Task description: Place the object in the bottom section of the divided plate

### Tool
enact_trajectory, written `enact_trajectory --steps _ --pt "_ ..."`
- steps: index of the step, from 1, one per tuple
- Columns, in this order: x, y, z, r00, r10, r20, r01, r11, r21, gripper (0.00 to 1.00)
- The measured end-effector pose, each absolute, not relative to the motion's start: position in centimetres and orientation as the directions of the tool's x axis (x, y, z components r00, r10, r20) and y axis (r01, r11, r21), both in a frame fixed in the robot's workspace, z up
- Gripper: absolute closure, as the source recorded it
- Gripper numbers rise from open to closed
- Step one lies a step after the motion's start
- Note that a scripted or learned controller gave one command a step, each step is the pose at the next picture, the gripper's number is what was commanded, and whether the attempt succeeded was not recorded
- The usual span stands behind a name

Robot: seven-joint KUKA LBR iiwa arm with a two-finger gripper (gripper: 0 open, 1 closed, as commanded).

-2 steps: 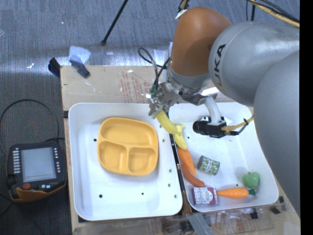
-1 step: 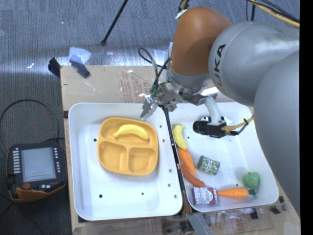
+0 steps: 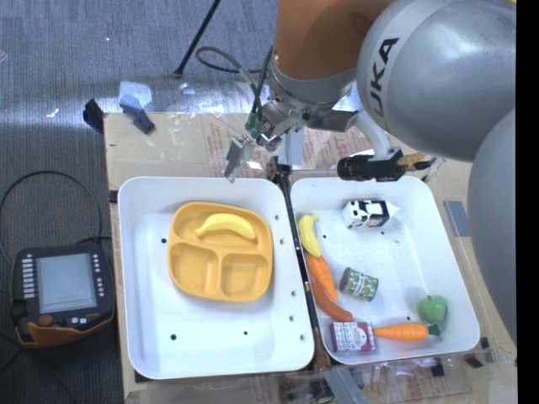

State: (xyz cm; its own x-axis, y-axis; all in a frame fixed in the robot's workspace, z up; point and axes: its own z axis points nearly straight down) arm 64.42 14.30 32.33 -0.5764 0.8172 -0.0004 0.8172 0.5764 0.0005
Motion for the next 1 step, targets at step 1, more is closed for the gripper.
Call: enact_trajectory --steps 1 --pt "64.33 22.44 39.90 -0.407 0.913 0.000 0.913 0.407 -0.002 0.00"
